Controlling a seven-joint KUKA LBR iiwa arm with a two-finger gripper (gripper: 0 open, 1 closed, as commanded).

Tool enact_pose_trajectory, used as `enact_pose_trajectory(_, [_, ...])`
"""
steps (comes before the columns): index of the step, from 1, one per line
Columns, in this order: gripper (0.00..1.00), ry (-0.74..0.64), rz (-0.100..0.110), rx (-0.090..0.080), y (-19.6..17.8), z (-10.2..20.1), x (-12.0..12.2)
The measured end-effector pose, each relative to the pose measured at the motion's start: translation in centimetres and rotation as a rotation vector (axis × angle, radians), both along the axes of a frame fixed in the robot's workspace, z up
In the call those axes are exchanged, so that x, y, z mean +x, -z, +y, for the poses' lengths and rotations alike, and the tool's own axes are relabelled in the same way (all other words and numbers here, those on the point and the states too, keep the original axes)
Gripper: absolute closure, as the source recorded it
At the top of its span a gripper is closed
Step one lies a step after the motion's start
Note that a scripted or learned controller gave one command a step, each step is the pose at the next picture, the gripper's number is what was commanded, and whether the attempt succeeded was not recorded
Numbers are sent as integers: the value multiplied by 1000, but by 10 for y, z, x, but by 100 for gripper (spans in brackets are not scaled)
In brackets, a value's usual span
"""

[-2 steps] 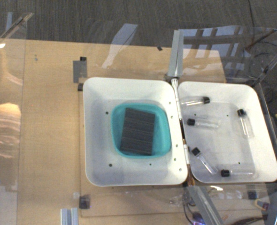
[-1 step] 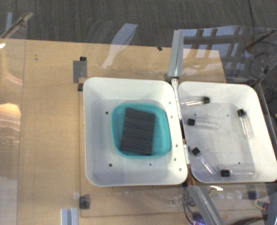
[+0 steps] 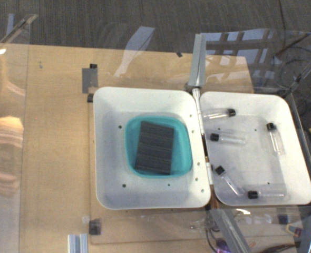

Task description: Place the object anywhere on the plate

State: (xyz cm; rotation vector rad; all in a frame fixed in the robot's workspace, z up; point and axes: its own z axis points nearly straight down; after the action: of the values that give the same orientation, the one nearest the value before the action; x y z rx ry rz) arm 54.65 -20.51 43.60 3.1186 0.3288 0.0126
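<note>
The dark ribbed block (image 3: 155, 149) lies flat on the teal plate (image 3: 183, 151) in the left bin (image 3: 108, 183), inside the rim. By that position the placement step looks complete. The right bin (image 3: 298, 183) contains clear tubes with black caps (image 3: 220, 113). End effector state: cannot tell. Next move: likely none beyond confirming the block rests stably.

Light was even and fairly bright, soft rather than harsh. The two white bins (image 3: 108, 141) read near overexposed, with only faint grey shading inside their walls. Pale reflections streaked the wooden bench (image 3: 45, 157) at nine o'clock and a clear panel (image 3: 250, 51) toward one o'clock, washing out detail there. The whole frame was slightly soft and grainy; small things lacked crisp edges.
</note>
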Motion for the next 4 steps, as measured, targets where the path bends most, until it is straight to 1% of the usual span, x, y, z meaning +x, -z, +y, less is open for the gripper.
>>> enact_pose_trajectory(1, [0,4,1,1,0,0,-18])
enact_pose_trajectory(2, [0,0,0,1,0,0,-2])
enact_pose_trajectory(3, [0,6,1,1,0,-1,-46])
enact_pose_trajectory(4, [0,5,1,2,0,-1,-58])
